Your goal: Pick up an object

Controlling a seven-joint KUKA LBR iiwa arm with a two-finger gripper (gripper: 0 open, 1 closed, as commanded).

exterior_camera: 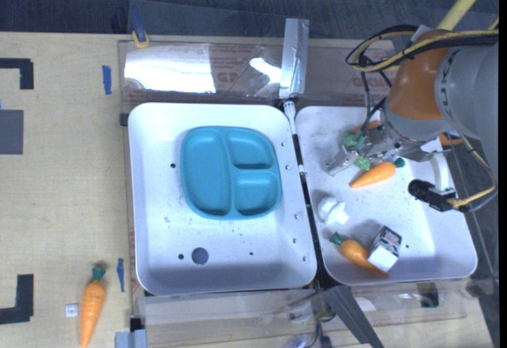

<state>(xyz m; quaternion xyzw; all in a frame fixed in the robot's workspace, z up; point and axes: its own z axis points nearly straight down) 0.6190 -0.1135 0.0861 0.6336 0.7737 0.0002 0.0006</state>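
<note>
Lowest in the view, a plastic toy carrot [93, 303] with a green top lay on the pale wooden bench [55, 180], outside the bins, near the left bin's lower left corner. That left bin [150, 259] was shallow, white and speckled, and held a smooth teal divided plate [231, 171] with rounded corners, plus a small dark disc [200, 256]. In the right bin [455, 259], a second orange carrot [353, 251] lay near the lower edge, touching a small white and black box [385, 246]. A small white capped piece [333, 211] sat just above it. A third carrot [374, 174] lay higher up, directly beside the gripper [360, 150]. The grey arm [467, 93], with its orange band, reached in from the right, trailing black and yellow cables. Whether the metal gripper was spread or clenched could not be told; nothing was clearly between its tips.
</note>
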